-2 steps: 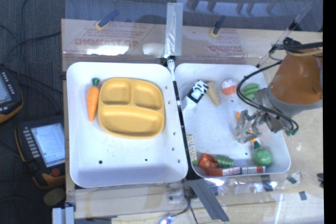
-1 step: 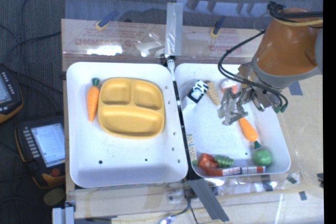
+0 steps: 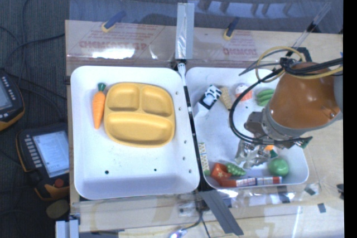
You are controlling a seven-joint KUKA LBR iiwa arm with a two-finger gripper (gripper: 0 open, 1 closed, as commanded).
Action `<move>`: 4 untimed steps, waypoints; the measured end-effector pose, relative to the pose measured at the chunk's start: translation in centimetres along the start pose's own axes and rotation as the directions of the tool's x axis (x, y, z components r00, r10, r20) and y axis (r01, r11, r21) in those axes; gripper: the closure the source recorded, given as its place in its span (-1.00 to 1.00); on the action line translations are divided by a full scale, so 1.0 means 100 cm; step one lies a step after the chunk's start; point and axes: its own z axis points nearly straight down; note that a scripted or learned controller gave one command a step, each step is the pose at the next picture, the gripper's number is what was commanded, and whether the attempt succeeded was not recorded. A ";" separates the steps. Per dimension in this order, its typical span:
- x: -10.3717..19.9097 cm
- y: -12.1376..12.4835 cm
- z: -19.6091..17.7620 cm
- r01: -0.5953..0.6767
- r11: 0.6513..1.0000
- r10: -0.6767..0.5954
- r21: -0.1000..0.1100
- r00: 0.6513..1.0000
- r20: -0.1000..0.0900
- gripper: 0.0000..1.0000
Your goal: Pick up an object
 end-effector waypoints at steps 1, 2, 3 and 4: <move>-0.007 0.011 0.024 -0.133 0.991 0.133 0.017 0.991 0.005 1.00; -0.022 0.010 0.024 -0.191 0.981 0.191 0.016 0.981 0.001 1.00; -0.048 -0.015 0.025 -0.346 0.938 0.346 0.006 0.938 0.003 1.00; 0.022 -0.090 0.024 -0.113 0.993 0.113 0.016 0.994 0.009 1.00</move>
